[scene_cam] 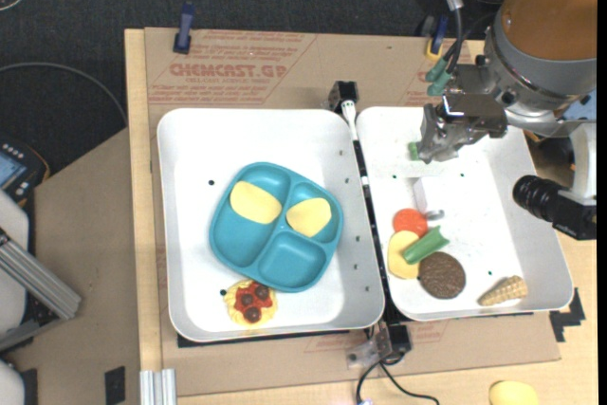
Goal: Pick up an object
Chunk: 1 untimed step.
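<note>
My gripper (429, 150) hangs over the far left part of the right bin (503, 194), above bare white floor. Nearer the front of that bin lie a red-orange slice (410, 221), a yellow piece (398, 260), a green piece (424, 247) across them, a brown round cookie (442, 275) and a tan cone (503, 290). All of these lie apart from the gripper, toward the front. The left bin (180, 204) holds a blue divided plate (270, 251) with two yellow pieces (255, 201) in it, and a small pizza-like piece (249, 301) at its front.
A black clamp (343, 96) sits at the back where the two bins meet. A black cylinder (545, 197) juts over the right bin's right rim. Cables hang behind the arm. The bins rest on a cardboard sheet (237, 62).
</note>
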Tool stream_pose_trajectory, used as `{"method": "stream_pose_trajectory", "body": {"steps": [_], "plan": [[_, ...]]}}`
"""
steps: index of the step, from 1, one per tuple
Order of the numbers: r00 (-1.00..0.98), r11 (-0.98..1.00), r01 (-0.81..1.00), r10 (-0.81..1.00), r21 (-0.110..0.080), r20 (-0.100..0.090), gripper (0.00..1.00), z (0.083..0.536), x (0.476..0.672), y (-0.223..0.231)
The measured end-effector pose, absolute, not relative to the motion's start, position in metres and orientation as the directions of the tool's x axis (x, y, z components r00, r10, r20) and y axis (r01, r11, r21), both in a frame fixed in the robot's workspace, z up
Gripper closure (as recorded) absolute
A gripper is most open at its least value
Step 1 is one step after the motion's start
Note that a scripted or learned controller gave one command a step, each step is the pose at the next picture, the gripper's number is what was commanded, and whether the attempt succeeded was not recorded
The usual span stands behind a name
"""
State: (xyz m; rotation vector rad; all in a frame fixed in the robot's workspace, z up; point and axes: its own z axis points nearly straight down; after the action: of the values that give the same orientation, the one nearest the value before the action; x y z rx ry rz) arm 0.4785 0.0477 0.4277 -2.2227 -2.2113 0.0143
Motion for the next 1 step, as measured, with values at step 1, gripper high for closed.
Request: {"method": "stream_pose_trajectory", "body": {"steps": [1], "plan": [[0.003,-0.003,1.0,1.0,-0.014,-0.002,1.0,0.3105,0.4778,0.0434]]}}
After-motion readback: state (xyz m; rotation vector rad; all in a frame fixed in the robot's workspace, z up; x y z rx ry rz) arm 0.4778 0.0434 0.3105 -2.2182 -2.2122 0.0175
